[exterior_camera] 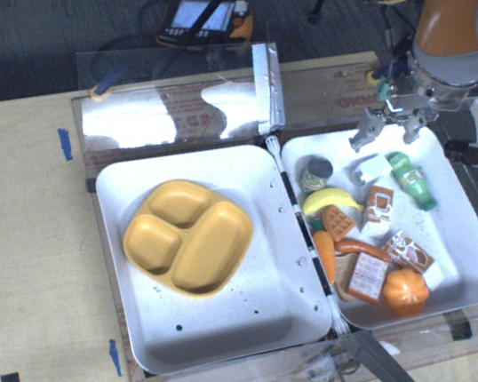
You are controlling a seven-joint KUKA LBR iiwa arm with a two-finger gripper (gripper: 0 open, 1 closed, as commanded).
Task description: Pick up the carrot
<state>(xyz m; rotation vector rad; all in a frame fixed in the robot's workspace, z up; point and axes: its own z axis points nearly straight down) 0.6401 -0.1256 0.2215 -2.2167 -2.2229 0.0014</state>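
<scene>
The carrot (325, 256) is a short orange root lying lengthwise against the left wall of the right bin (473, 220), just below the banana (323, 201). A red sausage (363, 250) touches its right side. My gripper (391, 132) hangs over the bin's far right corner, well away from the carrot and up-right of it. Its fingers (364, 136) are spread open with nothing between them.
The right bin also holds a small can (314, 170), a green bottle (411, 178), a waffle piece (338, 218), snack packets (379, 204), a boxed item (365, 277) and an orange (405, 291). A yellow divided plate (188, 235) sits in the left bin (154, 334).
</scene>
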